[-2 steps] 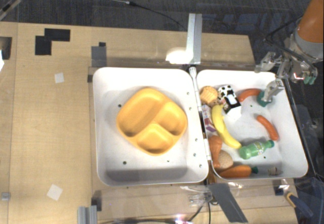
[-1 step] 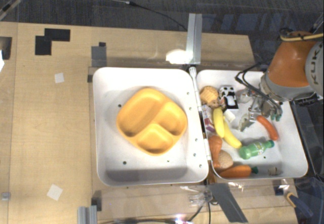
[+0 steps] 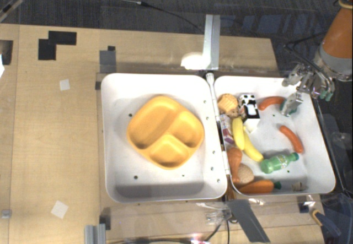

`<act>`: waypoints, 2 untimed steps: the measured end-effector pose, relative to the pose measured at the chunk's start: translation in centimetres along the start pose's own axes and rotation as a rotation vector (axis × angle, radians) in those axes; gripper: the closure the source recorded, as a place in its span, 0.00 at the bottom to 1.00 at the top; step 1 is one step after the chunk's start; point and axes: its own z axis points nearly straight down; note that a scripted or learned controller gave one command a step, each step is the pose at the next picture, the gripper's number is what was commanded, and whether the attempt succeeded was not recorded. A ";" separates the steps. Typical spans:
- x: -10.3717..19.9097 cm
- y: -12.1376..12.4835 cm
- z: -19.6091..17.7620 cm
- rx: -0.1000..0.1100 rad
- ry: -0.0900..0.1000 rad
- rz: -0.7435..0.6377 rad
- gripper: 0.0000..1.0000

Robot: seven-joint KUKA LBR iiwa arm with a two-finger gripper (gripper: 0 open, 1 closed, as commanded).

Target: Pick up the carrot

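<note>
Lying at the right bin's [image 3: 325,171] near edge, the carrot [image 3: 257,186] sits well apart from the empty, spread fingers [image 3: 292,102].

One camera is looking down from above the tabletop [image 3: 49,144] at a slant, far enough back to be taking in both bins: the left bin [image 3: 116,182] and the right bin [image 3: 322,174]. Dark floor is showing beyond the tabletop's far edge.
</note>
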 end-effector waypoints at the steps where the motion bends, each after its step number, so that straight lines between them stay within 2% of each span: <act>1: 3.7 2.5 6.9 -0.002 -0.007 -0.042 0.00; 2: 0.6 -0.2 -4.4 0.000 -0.007 0.083 0.00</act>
